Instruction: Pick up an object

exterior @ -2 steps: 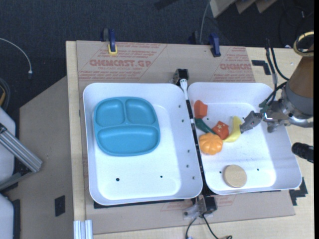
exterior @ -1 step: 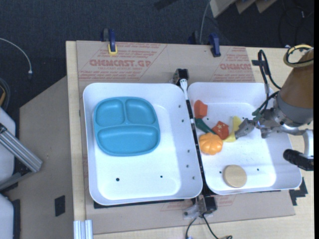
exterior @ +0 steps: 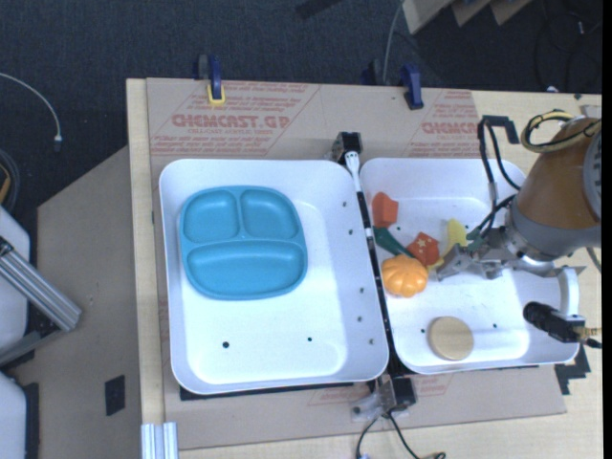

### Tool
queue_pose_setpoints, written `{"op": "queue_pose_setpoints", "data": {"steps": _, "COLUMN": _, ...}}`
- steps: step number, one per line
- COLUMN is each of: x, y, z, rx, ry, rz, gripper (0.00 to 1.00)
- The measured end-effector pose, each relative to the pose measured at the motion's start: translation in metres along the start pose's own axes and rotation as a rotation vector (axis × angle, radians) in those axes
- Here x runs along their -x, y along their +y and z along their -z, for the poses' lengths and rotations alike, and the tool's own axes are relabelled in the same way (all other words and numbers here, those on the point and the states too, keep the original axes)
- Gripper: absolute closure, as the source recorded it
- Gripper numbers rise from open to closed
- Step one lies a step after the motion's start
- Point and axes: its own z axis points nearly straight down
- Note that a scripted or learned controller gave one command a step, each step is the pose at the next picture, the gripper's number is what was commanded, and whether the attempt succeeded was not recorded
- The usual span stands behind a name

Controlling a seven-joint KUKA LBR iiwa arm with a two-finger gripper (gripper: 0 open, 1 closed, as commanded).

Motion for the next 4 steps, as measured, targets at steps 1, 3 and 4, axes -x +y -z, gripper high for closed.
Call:
{"op": "queue_pose_setpoints", "data": {"steps": 1, "x": 0.001, "y": 0.001, "z": 0.014, "rx": 0.007, "ry": -0.003, "rz": 0.0, "gripper": 1.0}}
{"op": "queue_pose_setpoints", "data": {"steps": 3, "x": -0.019, "y": 0.007, "z": 0.112, "rx": 0.014, "ry": -0.005, "rz": 0.002, "gripper": 1.0}}
{"op": "queue_pose_setpoints", "data": {"steps": 4, "x": -0.019, "y": 0.007, "z": 0.141, "rx": 0.011, "ry": -0.005, "rz": 0.002, "gripper": 1.0}}
